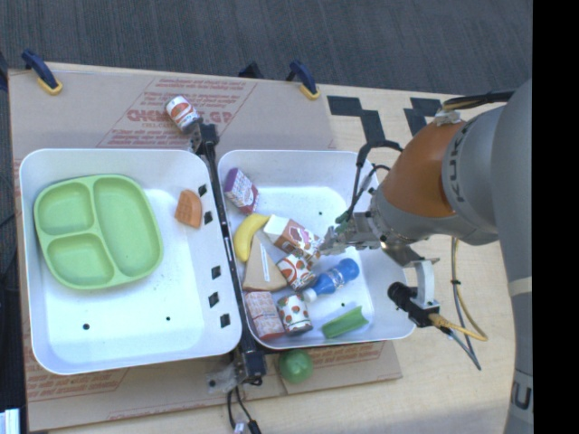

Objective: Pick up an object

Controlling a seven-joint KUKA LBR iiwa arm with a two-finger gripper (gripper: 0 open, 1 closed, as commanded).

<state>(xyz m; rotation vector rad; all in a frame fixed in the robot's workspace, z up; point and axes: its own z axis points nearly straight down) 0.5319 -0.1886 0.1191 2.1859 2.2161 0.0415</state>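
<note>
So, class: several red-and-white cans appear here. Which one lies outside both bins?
The can on the cardboard above the left bin. The other cans, such as the one by the green block, sit inside the right bin.

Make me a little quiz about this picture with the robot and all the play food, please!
1. True or false: the green divided plate lies in the left bin.
2. Which of these lies outside both bins? A) the banana B) the blue bottle C) the small can on the cardboard
3. Fill in: the robot's hand reaches into the ____ bin, just above the blue bottle.

Key: 1 true; 2 C; 3 right.
</note>
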